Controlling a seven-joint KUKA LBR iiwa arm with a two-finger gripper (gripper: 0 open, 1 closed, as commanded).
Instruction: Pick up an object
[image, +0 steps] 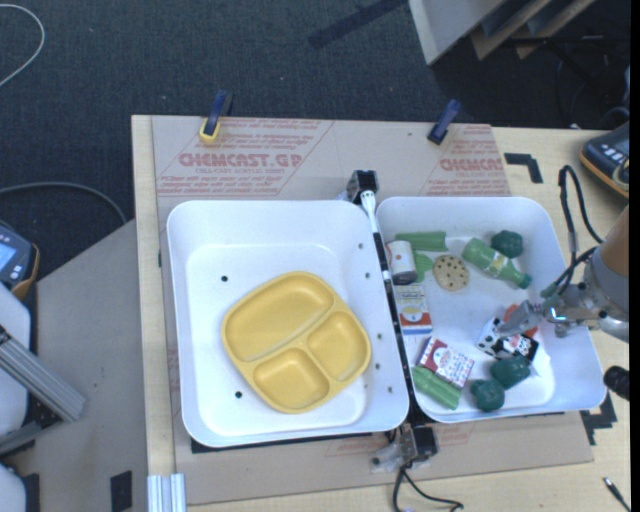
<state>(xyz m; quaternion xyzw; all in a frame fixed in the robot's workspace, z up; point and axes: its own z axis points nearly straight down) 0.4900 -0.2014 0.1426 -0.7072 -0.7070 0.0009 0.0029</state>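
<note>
left bin holds just a yellow divided plate sitting a bit right of center, with bare white floor all round it, most on its left and top. right bin is the crowded one: small can and a red-and-white carton hug the shared wall, a cookie and green bottle up top, a red-white box and dark green lumps along the near edge. the arm comes in low from the right, mostly cut off by the frame, and its end effector sits right over a black-and-white spotted toy. too blurry there, can't tell how it's set or whether anything is gripped. only open floor in that bin is mid-center.
</note>
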